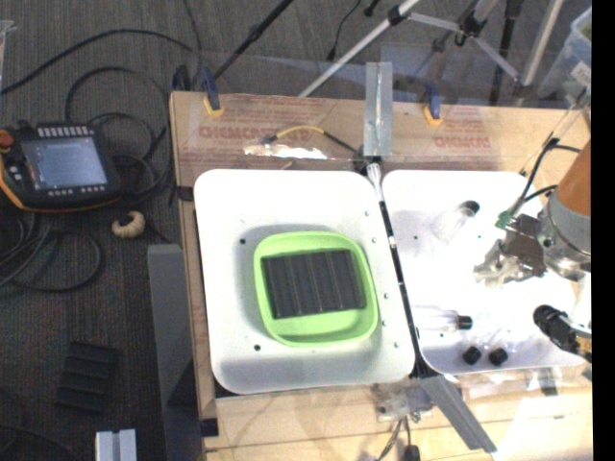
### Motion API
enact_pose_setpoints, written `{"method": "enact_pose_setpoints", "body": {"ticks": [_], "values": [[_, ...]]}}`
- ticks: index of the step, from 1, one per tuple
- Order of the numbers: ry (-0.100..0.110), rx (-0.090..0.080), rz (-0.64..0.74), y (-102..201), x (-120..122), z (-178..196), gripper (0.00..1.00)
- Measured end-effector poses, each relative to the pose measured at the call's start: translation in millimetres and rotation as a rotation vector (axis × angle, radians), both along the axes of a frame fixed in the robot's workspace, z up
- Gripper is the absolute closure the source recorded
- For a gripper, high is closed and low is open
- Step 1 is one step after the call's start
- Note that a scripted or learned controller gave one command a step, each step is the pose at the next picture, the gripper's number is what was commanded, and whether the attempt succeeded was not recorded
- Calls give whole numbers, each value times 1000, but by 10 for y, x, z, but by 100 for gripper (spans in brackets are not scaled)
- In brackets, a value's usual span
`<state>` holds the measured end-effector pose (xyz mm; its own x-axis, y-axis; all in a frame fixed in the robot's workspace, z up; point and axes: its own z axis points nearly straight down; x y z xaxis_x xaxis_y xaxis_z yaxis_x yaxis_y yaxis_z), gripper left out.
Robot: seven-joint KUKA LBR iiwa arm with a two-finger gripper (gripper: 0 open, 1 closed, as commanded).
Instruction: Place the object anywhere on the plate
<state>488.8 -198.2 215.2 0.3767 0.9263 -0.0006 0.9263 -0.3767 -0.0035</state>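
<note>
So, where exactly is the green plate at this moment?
In the camera view, the green plate lies in the middle of the left white bin, left of the divider between the bins; the gripper is over the right bin.

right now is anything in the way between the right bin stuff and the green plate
Only the bin walls. The green plate sits in the left bin; the gripper is over the right bin, among small clear items. The two raised rims meet between them, so anything carried must clear that ridge. The plate's top looks bare.
</note>
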Motion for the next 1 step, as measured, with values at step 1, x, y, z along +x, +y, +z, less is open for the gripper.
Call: {"method": "enact_pose_setpoints", "body": {"ticks": [1], "values": [[0, 0, 0, 0, 0, 0, 0]]}}
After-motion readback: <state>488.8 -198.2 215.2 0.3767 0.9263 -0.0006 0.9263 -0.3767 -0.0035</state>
